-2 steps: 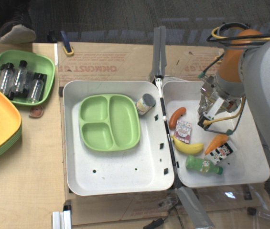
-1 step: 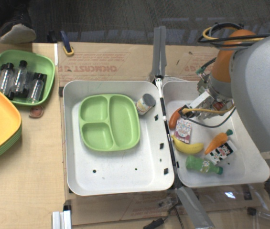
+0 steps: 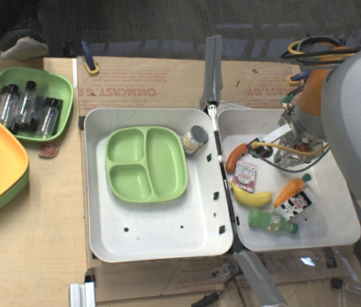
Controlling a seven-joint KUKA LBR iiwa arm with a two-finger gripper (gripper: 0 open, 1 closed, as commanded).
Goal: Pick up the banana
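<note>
Banana (image 3: pixel 252 197): lay near left wall of right bin (image 3: pixel 333 235), untouched when I checked.
Gripper (image 3: pixel 281 151): hovered over bin's upper middle; I could not tell its state.
Progress: I judged the pick not yet made.

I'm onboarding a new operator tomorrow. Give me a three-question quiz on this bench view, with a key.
1. True or false: the banana lies in the bin with the green divided plate.
2. Which toy lies just right of the banana? A) carrot B) a spoon C) a sponge
3. Fill in: the small can sits at the plate's upper ____ corner.

Key: 1 false, it lies in the right bin. 2 A. 3 right.
</note>
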